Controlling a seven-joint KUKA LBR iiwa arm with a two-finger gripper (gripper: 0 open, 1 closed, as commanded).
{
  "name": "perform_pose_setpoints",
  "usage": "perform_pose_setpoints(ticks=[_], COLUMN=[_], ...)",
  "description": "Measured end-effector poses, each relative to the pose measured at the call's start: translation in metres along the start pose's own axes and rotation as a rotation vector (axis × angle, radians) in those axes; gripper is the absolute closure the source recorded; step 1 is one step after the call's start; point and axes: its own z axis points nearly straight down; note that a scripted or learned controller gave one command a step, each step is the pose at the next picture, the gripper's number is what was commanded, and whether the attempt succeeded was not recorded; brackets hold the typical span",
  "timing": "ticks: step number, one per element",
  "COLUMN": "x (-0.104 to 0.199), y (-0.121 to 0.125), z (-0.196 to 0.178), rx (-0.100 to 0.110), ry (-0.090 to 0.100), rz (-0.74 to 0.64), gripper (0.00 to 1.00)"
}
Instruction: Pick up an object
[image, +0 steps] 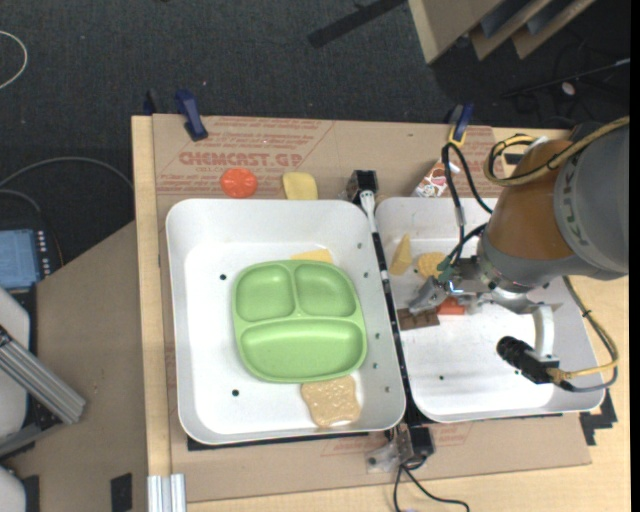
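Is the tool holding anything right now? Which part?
Cannot tell. The tool is low in the right bin, over a brown piece and an orange piece; no hold shows.

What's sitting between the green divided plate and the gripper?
In the camera view, between the green divided plate and the gripper run the two bins' adjoining rims, with a black strip along them.

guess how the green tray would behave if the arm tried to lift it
The green tray looks like rigid moulded plastic, so it would probably stay stiff. It is wide and shallow with three compartments, so a rim grip would likely tilt it. It seems to overlap the toast slightly, which might shift.
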Motion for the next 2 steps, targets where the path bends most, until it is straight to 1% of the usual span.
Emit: perform_pose_setpoints(ticks=[1,2], x=[-0.010,-0.010], y=[0.024,0.024], z=[0.009,-0.003], rx=[-0.011,-0.014], ry=[-0.005,-0.005], rz=[-0.002,0.000], gripper=[0.00,1.00])
